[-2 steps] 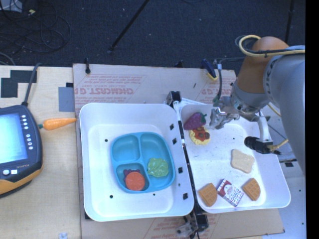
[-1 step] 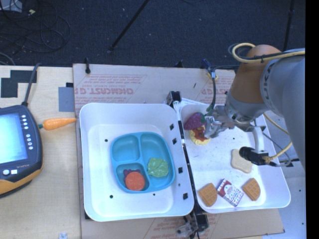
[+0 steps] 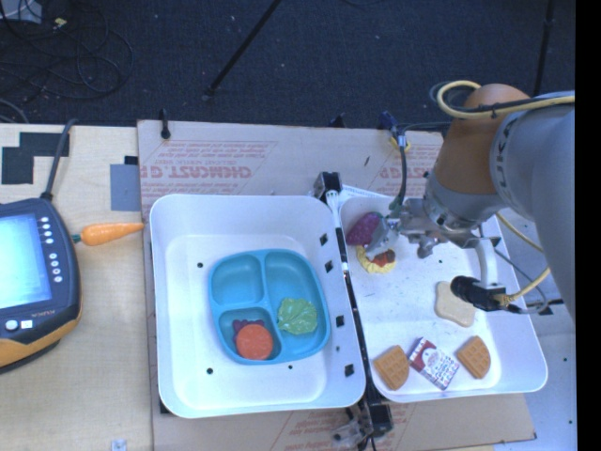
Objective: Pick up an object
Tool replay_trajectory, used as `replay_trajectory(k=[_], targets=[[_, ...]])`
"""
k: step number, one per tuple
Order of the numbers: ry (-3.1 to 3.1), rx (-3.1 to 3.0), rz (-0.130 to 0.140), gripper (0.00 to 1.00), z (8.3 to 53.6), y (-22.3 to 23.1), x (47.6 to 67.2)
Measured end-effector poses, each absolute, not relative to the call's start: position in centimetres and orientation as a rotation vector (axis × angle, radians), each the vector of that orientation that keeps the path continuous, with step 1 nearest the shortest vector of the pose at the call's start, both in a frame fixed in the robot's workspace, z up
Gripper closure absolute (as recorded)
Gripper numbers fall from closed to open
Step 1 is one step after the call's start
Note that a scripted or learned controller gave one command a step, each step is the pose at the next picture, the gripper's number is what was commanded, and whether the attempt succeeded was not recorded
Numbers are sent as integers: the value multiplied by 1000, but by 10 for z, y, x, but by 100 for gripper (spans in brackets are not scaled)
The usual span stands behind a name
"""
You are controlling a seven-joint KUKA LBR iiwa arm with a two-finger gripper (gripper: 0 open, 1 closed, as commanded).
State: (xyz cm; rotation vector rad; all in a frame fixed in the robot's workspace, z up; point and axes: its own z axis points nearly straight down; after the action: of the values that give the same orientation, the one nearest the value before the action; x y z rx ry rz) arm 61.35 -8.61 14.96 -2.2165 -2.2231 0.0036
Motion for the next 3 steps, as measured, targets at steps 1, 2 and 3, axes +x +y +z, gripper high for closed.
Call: replay_trajectory(k=[1, 2, 3], targets=[[-2224, -2216, 4, 0, 84, -87, 644], [-2225, -2215, 4, 0, 87, -86, 643], [-2227, -2213, 4, 0, 87, -86, 643]])
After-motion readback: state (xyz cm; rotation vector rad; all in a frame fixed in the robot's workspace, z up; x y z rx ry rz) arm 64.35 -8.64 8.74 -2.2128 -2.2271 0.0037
